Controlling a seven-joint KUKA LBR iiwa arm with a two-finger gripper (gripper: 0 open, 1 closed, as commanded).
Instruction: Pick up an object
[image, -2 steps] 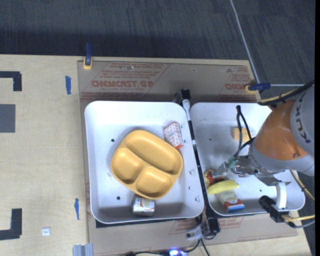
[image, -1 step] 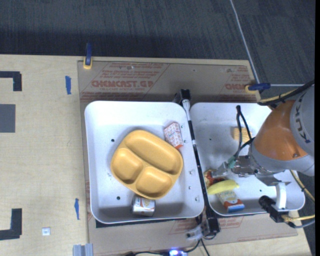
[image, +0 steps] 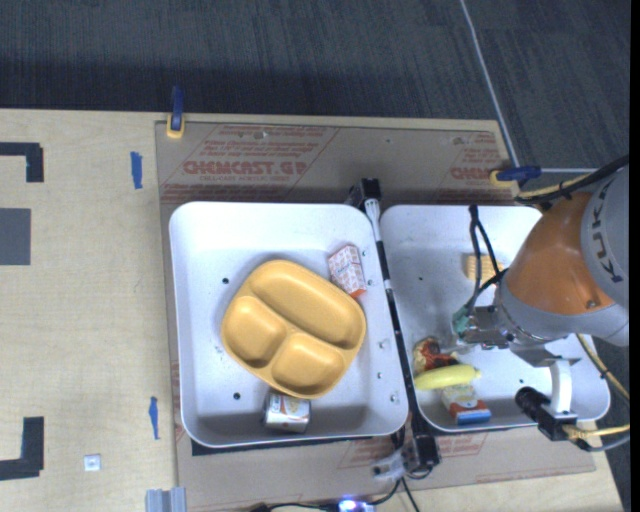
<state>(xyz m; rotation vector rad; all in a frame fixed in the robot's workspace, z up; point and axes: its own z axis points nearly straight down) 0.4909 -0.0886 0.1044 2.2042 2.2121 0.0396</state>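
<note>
My gripper (image: 468, 327) hangs low over the right bin (image: 430, 235), under the grey and orange wrist (image: 560, 275). Just below and left of it lie a yellow banana (image: 446, 377) and a red crumpled item (image: 428, 352). A small white box with red and blue ends (image: 466, 405) sits by the bin's front wall. A pale yellow waffle-textured piece (image: 476, 266) lies behind the gripper, partly hidden by a cable. I see nothing gripped.
The left bin (image: 200, 300) carries a large yellow divided plate (image: 292, 326), a red and white packet (image: 346, 268) at its back right and a small can (image: 286, 412) at the front. A black arm part (image: 538, 412) overhangs the right bin's front corner.
</note>
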